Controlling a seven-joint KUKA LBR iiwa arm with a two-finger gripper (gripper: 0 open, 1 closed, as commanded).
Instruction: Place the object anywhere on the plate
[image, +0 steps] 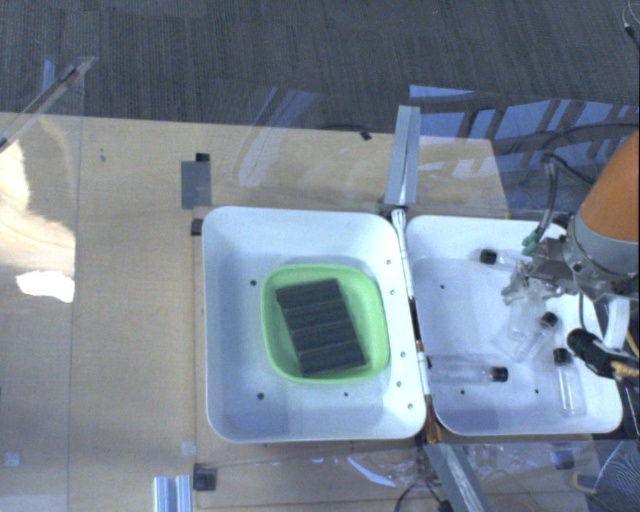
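Your tool (528, 285) sits over clear vials (525, 335) in the right bin (450, 415), grip state unreadable; seat one vial firmly before crossing to the green plate (275, 300) at centre-left.

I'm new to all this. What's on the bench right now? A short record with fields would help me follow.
left bin: holds a green plate
on the plate: a dark ribbed block, lying flat
right bin: several small clear vials with dark caps, scattered, such as one near the front
arm: reaches in over the right bin
end effector: above the vials
task state: block rests on the plate
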